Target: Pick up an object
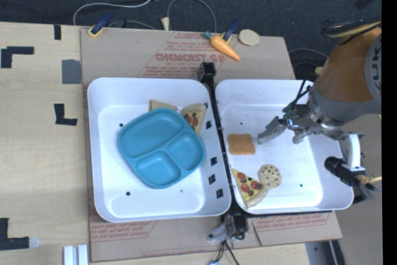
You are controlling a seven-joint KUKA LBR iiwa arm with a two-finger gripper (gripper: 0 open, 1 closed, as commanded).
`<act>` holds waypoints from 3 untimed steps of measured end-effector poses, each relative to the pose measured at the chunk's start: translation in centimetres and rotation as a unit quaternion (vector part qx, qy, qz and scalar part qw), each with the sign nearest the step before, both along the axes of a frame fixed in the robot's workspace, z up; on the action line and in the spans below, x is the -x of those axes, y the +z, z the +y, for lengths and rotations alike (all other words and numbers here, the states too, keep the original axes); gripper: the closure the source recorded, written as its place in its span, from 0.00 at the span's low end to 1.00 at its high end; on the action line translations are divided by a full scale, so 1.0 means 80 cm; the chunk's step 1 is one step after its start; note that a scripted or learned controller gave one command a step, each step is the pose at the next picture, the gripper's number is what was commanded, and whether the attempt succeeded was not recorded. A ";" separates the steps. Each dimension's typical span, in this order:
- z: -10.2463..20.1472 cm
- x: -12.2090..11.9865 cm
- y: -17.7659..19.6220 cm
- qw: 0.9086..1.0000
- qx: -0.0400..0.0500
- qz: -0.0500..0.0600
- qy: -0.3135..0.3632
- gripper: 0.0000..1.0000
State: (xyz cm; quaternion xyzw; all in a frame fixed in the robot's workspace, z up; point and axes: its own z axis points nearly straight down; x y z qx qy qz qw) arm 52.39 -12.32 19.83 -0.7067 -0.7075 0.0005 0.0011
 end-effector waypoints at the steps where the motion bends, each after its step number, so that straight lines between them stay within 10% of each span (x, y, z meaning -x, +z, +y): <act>1: 0.039 -0.067 -0.146 1.000 0.003 -0.003 0.002 0.00; 2: 0.031 -0.067 -0.123 1.000 0.006 -0.006 -0.002 1.00; 3: 0.026 -0.054 -0.134 1.000 0.004 -0.011 -0.002 1.00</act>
